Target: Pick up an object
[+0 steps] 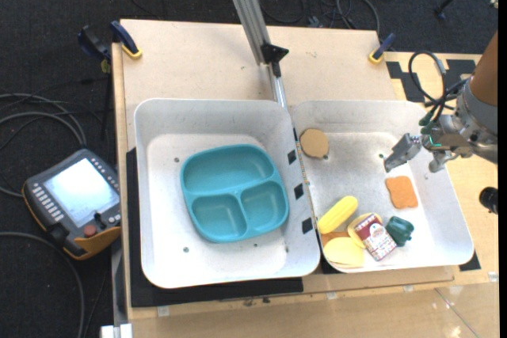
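Camera view: the gripper (420, 155) hangs with fingers spread and nothing between them, over the right bin (463, 229).

Its two fingers (402, 150) part wide just above an orange sponge-like block (402, 191). Near the front wall lie a yellow corn cob (337, 213), a pale yellow disc (344, 251), a red-and-white packet (373, 237) and a dark green piece (399, 229). A round tan cookie (314, 143) sits by the divider. The left bin (150, 170) holds a teal three-compartment tray (234, 192).
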Tool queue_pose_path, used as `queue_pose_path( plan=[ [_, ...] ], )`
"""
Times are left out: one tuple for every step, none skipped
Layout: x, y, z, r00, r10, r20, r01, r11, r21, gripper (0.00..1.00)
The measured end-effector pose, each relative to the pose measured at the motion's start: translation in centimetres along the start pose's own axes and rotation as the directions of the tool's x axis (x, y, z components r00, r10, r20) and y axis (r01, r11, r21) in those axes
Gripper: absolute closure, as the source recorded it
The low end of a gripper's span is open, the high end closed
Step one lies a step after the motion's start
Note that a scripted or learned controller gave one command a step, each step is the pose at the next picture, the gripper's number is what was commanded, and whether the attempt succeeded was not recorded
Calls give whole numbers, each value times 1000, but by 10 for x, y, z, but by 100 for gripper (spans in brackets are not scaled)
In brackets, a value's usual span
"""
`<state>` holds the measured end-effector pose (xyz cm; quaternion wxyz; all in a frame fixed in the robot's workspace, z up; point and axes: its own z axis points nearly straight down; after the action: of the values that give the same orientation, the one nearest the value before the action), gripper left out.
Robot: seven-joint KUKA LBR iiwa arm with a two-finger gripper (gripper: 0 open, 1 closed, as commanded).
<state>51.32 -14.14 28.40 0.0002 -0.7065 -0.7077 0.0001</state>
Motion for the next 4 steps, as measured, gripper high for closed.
queue_pose_path(
  plan=[
    [0, 0, 0, 1000, 1, 0, -1, 1000, -1, 0],
    [7, 5, 59, 1000, 1, -1, -1, 1000, 5, 0],
    [2, 9, 106, 1000, 2, 0, -2, 1000, 5, 0],
    [-4, 15, 164, 1000, 3, -1, -3, 1000, 5, 0]
  ],
)
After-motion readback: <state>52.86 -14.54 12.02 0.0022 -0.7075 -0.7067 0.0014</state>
